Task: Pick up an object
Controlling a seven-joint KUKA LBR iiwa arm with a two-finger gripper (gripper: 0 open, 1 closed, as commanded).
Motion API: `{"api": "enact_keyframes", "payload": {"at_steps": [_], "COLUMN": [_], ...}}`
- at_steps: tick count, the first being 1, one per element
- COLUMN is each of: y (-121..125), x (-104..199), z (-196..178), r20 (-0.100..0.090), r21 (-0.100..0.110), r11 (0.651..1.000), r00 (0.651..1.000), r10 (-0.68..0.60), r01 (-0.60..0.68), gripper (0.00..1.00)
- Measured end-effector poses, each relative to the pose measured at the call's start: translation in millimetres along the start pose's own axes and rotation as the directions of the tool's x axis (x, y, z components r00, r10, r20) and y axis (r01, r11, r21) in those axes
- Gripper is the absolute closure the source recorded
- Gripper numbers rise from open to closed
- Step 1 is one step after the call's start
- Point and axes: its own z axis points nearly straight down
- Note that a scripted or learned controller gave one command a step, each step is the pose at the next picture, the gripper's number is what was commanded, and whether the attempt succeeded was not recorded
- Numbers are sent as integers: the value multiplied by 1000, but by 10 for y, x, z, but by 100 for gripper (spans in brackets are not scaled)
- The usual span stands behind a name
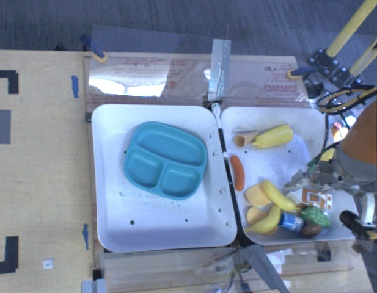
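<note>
The right bin [298, 122] holds a heap of toy food. A yellow corn-like piece [271, 136] lies at its back, and a red sausage [238, 171] lies along its left wall. Two bananas [278, 196] [266, 223], a pale orange slice [255, 194], a blue can [291, 223] and a green leafy piece [316, 216] crowd the front. My gripper [308, 186] hangs low over the right side of this heap, just above the green piece and beside the upper banana. I see nothing held in it.
The left bin [109, 182] carries a blue divided plate [165, 159]. A metal post [220, 66] stands behind the wall between the bins. Black cables and yellow bars [341, 78] sit at the back right, near the arm [362, 148].
</note>
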Motion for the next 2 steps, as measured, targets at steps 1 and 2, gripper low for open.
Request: {"api": "enact_keyframes", "payload": {"at_steps": [1,2], "y": [-152,-156], "x": [276,175], "z": [-34,-21], "r20": [24,25], "r21": [-33,-27], "r11": [999,999], "r00": [1000,999], "r10": [-6,-42], "r01": [6,43], "gripper": [0,0]}}
